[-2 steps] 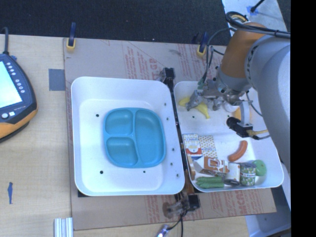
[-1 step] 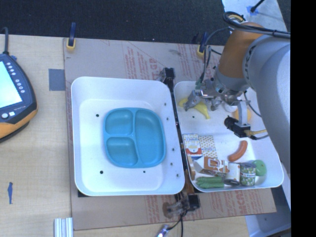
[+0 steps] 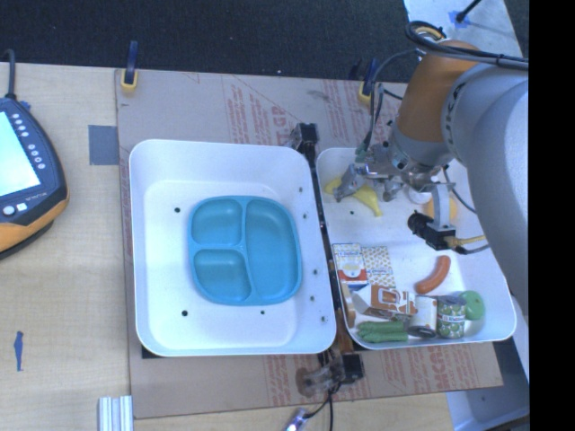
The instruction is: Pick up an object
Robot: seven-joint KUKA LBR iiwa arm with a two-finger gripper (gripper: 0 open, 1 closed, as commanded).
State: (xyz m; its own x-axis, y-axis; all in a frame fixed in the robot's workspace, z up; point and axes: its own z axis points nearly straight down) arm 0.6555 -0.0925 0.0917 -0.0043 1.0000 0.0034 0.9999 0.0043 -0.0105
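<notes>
My gripper (image 3: 370, 187) is low in the far end of the right bin (image 3: 490, 268), coming in from the right. Its two fingers stand apart, open, on either side of a yellow banana (image 3: 365, 199) lying on the bin floor. The banana looks to be resting on the floor, not lifted. Nearer in the same bin lie a red sausage (image 3: 432, 274), a small green-labelled can (image 3: 452, 317), a green round piece (image 3: 473, 305), a green pea pod (image 3: 382, 332) and printed food cartons (image 3: 364, 264).
The left bin (image 3: 153, 321) holds a blue divided plate (image 3: 244, 250). A black and orange teach pendant (image 3: 22, 182) lies on the bench at the far left. The grey arm (image 3: 494, 133) covers the right bin's far right corner.
</notes>
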